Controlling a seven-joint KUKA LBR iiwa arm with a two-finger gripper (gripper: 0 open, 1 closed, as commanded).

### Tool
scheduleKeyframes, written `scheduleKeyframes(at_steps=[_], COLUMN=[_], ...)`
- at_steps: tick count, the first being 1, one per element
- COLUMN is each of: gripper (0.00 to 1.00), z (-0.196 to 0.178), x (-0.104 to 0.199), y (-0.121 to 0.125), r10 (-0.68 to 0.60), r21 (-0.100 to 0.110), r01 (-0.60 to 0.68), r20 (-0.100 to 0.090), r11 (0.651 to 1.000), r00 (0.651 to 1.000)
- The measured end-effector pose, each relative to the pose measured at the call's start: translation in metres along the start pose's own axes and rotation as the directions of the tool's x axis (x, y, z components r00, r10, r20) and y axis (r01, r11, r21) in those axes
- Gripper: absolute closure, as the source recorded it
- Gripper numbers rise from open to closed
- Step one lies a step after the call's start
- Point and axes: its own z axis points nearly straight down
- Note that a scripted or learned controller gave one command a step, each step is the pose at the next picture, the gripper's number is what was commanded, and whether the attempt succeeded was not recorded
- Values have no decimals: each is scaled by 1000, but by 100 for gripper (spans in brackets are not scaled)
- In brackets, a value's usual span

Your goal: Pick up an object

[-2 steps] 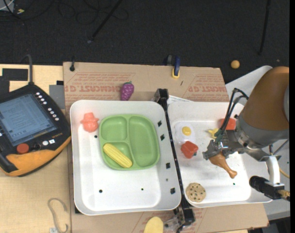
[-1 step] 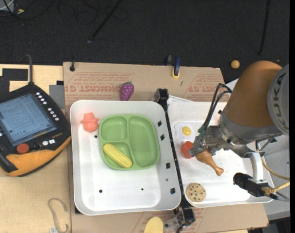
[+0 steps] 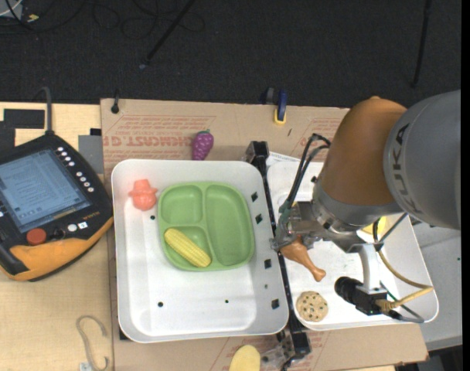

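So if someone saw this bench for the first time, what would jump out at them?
Probably the big grey and orange arm looming over the right bin, its tool down by a toy chicken drumstick. Next, the bright green divided plate in the left bin, with a yellow corn cob in one compartment.

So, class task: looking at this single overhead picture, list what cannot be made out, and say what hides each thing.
- Tool: the arm's bulk hides it.
- Right bin: largely covered by the arm.
- Chicken drumstick: upper end lost among wrist cables.
- Yellow object: cut by the bottom edge.
- Pendant screen: text too small.
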Motion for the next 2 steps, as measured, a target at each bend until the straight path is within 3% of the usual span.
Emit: scheduleKeyframes(at_steps=[1, 2], gripper=[100, 100], z=[4, -20], x=[54, 85], y=[-3, 5], r10=[0, 1], r21=[0, -4], r01=[0, -1], r20=[0, 1], r11=[1000, 1000], r00=[1000, 1000])
